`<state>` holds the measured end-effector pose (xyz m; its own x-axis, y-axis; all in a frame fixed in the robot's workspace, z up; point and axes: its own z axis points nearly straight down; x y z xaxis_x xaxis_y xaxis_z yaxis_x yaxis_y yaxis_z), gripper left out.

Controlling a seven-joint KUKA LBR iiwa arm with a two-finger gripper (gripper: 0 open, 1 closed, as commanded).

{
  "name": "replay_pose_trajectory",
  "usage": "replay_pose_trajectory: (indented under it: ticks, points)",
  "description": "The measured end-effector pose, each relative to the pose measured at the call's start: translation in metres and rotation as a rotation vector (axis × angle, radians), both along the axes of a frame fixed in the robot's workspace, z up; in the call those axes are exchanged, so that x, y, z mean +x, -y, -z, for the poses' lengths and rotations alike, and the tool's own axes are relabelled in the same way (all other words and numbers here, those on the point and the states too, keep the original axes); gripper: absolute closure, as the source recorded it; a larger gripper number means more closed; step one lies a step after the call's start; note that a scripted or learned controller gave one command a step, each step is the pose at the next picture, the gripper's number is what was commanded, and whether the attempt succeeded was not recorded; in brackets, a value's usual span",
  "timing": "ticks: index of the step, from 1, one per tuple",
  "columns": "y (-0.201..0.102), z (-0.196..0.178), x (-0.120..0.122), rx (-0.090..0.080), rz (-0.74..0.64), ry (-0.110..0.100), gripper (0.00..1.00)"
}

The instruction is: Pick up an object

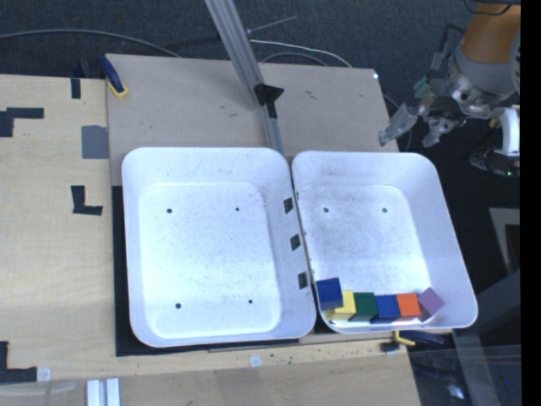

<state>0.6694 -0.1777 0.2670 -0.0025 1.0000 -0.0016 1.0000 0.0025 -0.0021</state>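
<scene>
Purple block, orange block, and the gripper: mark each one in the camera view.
purple block (431, 299), camera view, on its top face.
orange block (408, 305), camera view, on its top face.
gripper (416, 130), camera view, midway between its fingertips.

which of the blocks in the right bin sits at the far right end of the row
The purple block, tilted against the bin's near right corner, just right of the orange block; the blue, green and yellow ones lie further left.

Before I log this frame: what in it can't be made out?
- Gripper, camera view: small and blurred, so its state is unclear.
- Arm: cut off by the top and right edges.
- Blocks in the right bin: packed against the near wall; exact count and stacking are unclear.
- Yellow block: partly hidden by the blue block.
</scene>
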Motion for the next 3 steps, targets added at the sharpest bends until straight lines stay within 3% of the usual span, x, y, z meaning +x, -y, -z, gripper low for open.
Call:
replay_pose_trajectory:
  ticks: [1, 2, 3]
  points:
    - [-0.008, -0.033, -0.027, 0.002, 0.002, 0.003, 0.0]
    - [0.002, -0.01, -0.163, 0.002, 0.006, -0.004, 0.0]
    - [-0.094, -0.106, -0.122, 0.003, -0.009, 0.011, 0.0]
